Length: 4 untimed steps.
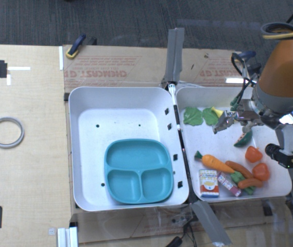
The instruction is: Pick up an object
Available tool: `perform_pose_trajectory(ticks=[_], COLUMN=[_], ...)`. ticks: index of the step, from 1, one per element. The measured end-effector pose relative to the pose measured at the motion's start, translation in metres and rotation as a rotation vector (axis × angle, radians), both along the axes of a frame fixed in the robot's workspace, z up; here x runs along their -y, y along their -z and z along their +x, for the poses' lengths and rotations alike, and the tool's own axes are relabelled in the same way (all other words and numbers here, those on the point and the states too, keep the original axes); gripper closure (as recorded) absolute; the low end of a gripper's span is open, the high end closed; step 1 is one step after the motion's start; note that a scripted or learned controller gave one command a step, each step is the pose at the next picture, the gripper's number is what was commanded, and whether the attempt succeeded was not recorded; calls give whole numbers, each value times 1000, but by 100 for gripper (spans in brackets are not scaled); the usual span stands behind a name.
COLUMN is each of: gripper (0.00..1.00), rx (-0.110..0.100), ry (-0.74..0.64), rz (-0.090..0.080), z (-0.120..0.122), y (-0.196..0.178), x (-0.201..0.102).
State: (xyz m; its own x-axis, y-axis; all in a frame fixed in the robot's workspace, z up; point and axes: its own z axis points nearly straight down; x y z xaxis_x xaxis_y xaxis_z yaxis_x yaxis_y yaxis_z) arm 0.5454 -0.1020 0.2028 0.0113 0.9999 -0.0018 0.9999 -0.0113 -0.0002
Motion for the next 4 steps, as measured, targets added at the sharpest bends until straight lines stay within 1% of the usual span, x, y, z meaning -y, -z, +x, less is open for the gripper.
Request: perform_pose_trajectory(ticks=[1, 2, 3, 4], gripper=[0, 100, 100, 100], rx=[8, 12, -2, -2], ry=[-50, -49, 314, 564], rz=[0, 3, -1, -2], z=[-34, -32, 33, 24], y=[107, 97, -40, -154], x=[-7, -9, 3, -29])
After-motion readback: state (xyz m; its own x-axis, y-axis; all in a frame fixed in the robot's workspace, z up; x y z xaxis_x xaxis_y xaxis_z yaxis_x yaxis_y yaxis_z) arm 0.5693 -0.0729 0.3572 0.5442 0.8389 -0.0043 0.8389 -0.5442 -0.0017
